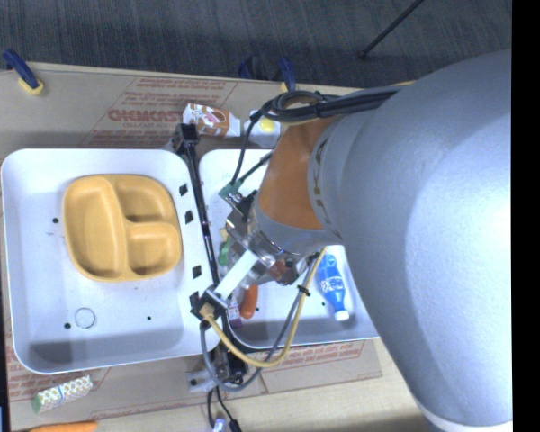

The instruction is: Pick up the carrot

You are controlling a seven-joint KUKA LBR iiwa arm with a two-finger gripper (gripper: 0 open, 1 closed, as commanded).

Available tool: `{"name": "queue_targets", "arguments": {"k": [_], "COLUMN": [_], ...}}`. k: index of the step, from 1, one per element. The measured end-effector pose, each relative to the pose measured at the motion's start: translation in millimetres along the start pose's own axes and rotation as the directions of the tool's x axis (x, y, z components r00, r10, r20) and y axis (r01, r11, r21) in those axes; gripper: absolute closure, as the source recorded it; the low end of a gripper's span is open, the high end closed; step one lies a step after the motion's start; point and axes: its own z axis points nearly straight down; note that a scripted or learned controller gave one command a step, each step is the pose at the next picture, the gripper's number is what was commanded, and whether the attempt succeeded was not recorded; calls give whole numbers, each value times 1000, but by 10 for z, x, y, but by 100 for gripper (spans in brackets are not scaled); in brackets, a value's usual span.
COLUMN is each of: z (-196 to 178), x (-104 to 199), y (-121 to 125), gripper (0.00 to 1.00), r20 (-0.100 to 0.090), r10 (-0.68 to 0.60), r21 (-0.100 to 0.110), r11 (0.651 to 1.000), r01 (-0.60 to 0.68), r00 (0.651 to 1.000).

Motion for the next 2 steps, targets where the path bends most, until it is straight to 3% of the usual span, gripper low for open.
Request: {"name": "queue_targets", "arguments": {"k": [1,2], "z": [-654,-652], "x": [-309,-307], "y": [404,401], "gripper": [100,0], "r20": [-3,-3], "r10": [1,1], "r21": [-3,-2], "r11": [1000,1000], "r01": [-1,-1], "r00": [1000,1000]}}
